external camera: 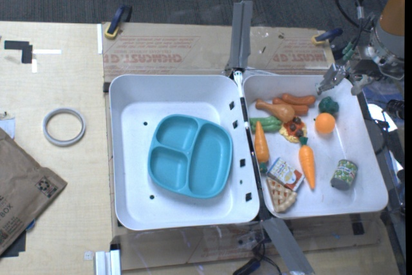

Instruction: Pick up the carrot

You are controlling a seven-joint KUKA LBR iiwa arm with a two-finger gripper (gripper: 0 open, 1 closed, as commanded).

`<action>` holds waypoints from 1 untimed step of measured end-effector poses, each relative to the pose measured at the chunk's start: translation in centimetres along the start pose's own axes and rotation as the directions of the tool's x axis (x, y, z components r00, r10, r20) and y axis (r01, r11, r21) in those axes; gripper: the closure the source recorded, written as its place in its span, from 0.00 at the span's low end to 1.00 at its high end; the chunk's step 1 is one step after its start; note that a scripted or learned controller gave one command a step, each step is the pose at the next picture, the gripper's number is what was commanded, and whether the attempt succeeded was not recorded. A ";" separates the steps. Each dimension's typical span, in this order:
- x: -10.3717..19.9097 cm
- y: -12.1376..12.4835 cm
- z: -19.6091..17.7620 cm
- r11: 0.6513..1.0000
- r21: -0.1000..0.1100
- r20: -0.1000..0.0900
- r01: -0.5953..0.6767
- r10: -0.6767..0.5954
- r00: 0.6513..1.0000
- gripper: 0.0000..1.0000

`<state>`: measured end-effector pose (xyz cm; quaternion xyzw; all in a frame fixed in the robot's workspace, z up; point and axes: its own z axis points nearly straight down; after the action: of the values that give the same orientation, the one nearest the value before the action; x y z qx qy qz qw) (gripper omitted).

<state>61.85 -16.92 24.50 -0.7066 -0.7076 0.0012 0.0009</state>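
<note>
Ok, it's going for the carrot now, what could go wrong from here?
1. There are two carrots: one by the bin's left wall and one in the middle. The program may waver between them.
2. The middle carrot lies close to the small carton and the can, so the gripper might nudge or grab those.
3. The left carrot sits against the divider, leaving little room for a finger on that side.

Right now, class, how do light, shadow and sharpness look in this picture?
Camera view: even overhead light, soft shadows inside both bins; mild glare on the right bin's floor near the can; the carrot is fairly sharp; the gripper is slightly blurred.
</note>
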 end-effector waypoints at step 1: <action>-2.7 -2.3 15.3 0.996 -0.004 0.001 -0.093 0.093 0.996 0.00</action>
<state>59.51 -19.59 9.21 -0.7386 -0.6741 0.0002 -0.0007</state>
